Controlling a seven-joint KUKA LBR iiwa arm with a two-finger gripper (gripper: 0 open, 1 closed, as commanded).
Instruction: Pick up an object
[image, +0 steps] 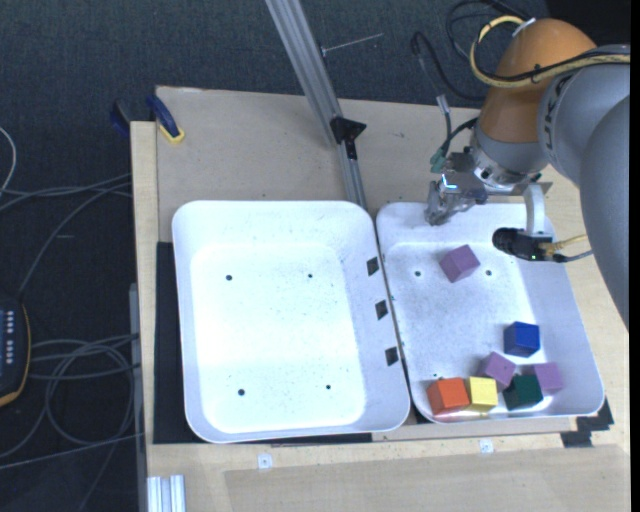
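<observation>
The gripper (440, 212) is hanging over the far edge of the right bin (560, 300) — can't tell how it's set, and it's carrying nothing I can see. Looks like it's lining up. A purple block (460, 263) is sitting just beside it — I'd guess dropping onto that comes next.

The grey arm (590, 110) comes in from the right, its orange band (530, 85) bent over the wrist. The gripper (440, 210) points downward from that wrist; its fingers are too small and blurred to read.
</observation>
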